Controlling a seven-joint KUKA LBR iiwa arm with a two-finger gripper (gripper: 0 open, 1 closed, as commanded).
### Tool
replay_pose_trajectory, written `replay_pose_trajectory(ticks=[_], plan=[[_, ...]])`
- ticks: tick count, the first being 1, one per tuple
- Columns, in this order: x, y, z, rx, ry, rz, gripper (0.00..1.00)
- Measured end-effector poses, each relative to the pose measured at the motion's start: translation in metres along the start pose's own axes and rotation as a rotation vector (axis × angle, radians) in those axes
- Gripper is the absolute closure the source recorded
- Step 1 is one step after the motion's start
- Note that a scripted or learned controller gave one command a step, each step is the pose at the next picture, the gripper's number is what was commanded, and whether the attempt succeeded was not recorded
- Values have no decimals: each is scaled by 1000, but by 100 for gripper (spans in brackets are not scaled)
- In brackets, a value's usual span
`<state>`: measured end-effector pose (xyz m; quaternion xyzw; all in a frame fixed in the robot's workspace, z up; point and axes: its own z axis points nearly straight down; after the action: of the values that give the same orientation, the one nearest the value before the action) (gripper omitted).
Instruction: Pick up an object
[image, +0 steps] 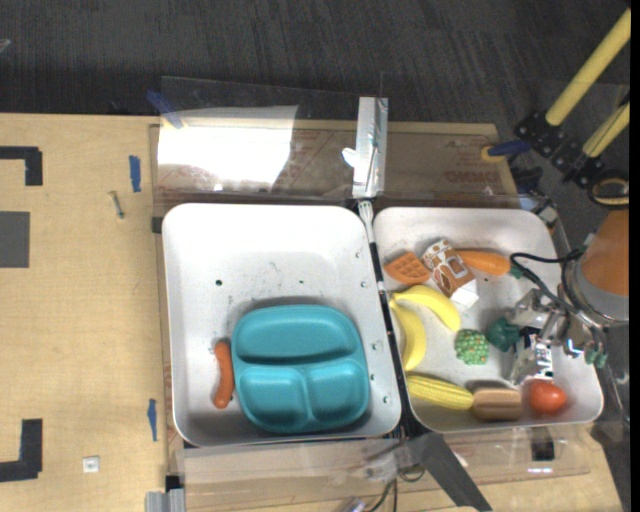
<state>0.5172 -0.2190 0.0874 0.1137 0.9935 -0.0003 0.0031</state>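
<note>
Hovered low at the frame's right with the end effector (540, 345) just above the toy tomato (546, 397) and beside the bread roll (497, 402), grip state impossible to tell, risking a nudge of crowded neighbours instead of a grasp.

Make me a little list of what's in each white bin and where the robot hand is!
left bin: teal divided tray, orange hot dog beside it
right bin: banana, corn cob, broccoli, tomato, bread roll, waffle, carrot, small snack box
gripper: low over the right bin, above the tomato
held: cannot tell
</note>
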Motion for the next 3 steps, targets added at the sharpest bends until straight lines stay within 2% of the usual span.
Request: replay_pose_trajectory(ticks=[1, 2, 3], plan=[[-113, 34, -1, 2, 28, -99, 0], [-117, 69, -2, 16, 49, 93, 0], [-99, 122, 0, 11, 15, 325, 0]])
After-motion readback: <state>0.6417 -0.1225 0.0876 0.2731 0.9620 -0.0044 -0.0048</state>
